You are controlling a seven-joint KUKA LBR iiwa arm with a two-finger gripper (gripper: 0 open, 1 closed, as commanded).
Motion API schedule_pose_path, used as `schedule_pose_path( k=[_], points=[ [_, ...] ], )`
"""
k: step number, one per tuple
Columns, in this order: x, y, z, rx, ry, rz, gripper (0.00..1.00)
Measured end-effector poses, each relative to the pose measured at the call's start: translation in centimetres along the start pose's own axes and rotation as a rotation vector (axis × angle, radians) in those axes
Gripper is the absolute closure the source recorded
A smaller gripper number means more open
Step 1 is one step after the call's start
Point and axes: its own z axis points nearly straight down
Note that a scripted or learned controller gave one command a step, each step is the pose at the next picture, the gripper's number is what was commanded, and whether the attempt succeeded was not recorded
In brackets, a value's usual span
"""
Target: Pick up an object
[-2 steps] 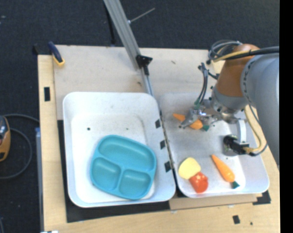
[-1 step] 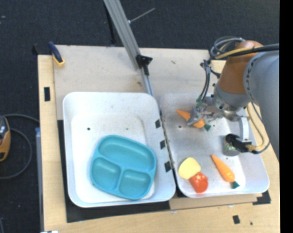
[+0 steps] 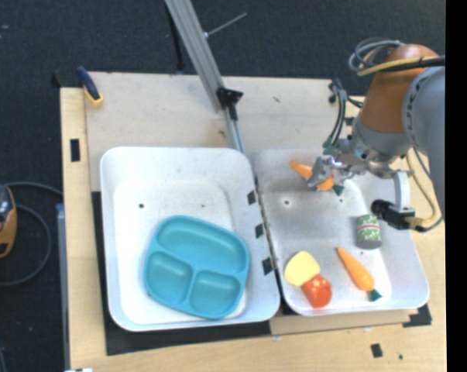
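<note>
sitting on the bench (image 3: 163, 115), the two white bins split things: the left bin (image 3: 117, 169) carries a blue divided plate (image 3: 196, 266), the right bin (image 3: 295, 208) the toy food. the tool (image 3: 326, 175) hangs over the far end by a small orange piece (image 3: 301, 169), likely its pick; can't tell if it's apart or together. no readable writing, even on the green can (image 3: 367, 232).
</note>
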Motion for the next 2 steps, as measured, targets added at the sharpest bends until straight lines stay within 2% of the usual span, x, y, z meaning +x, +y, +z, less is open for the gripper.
schedule_pose_path(
  k=[2],
  points=[
    [1.1, -0.8, -11.2, -0.003, -0.001, -0.004, 1.00]
  ],
)
